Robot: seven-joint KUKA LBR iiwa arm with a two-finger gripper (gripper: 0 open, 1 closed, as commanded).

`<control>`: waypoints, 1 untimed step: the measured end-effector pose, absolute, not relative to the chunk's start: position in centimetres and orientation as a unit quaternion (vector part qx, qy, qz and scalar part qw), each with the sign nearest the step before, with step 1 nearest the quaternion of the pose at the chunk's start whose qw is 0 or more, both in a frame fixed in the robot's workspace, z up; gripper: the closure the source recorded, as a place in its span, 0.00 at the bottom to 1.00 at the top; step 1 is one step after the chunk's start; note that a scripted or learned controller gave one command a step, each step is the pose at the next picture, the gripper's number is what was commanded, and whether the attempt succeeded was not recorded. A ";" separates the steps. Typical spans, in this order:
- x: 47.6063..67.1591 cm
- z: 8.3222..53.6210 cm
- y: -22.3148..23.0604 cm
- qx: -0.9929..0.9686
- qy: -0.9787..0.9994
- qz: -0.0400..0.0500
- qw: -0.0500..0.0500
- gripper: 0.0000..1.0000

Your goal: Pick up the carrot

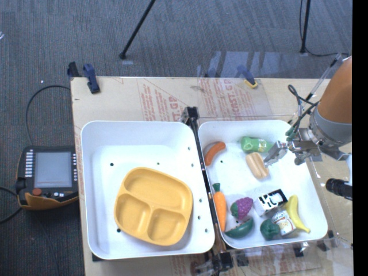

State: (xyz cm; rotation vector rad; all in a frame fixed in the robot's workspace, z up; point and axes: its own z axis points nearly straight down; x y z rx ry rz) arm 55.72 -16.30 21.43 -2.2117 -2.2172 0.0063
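Observation:
The carrot (220,210) is orange with a green top. It lies lengthwise along the left wall of the right bin (310,177), near the front. My gripper (286,153) hangs over the right bin's back right part, well away from the carrot, up and to its right. Its fingers (274,154) are spread open with nothing between them. The left fingertip is just above a tan bread roll (257,165).
The right bin also holds a sausage (214,152), a green item (253,145), purple grapes (242,207), a black-and-white box (272,199), a banana (298,213), a green pepper (240,229) and a green can (277,227). A yellow divided plate (154,206) lies in the left bin (98,154).

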 end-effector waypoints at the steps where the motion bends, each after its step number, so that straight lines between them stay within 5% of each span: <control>1: 54.6 22.0 -8.8 -0.648 -0.762 0.002 0.005 0.00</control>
